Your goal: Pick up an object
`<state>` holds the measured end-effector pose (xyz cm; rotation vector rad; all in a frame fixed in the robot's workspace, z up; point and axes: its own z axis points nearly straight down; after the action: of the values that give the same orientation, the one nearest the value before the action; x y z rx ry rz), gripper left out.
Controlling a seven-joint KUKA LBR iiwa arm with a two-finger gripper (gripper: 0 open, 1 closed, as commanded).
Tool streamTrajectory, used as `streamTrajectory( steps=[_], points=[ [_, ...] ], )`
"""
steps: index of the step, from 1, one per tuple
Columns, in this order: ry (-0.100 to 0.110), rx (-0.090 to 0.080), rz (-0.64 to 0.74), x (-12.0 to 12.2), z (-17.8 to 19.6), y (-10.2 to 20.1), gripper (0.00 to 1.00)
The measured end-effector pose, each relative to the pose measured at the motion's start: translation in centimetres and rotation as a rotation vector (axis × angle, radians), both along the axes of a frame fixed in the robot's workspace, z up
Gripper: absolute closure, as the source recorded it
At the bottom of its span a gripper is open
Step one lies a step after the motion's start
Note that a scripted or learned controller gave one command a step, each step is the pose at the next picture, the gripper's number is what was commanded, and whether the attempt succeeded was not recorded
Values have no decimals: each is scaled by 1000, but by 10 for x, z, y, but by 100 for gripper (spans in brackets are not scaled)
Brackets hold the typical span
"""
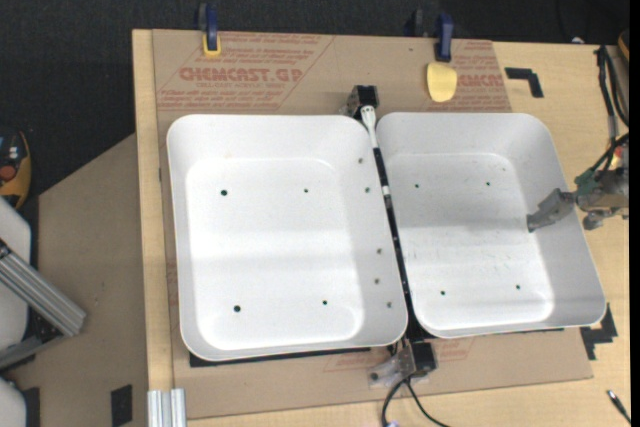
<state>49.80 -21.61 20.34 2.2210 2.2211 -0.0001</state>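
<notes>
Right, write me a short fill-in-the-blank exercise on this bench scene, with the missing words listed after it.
1. The bench bears ____ shallow white bins side by side.
2. The gripper reaches over the edge of the ____ bin as the camera sees it.
3. The yellow object lies on the board behind the right bin, just below a ____ clamp.
4. The printed lettering on the board behind the left bin is ____ in colour.

Missing words: two; right; blue; red

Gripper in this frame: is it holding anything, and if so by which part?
Cannot be told. The gripper sits at the right edge of the right bin, small and blurred, and no object shows at its tip.
</notes>
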Motion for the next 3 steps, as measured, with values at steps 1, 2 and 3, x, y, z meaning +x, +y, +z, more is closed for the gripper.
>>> streamTrajectory(
  steps=[1,2,3],
  points=[
    [-21,-1,12,26,165,89,0],
    [-4,-1,2,23,165,83,100],
    [11,4,5,17,59,138,100]
  ],
)
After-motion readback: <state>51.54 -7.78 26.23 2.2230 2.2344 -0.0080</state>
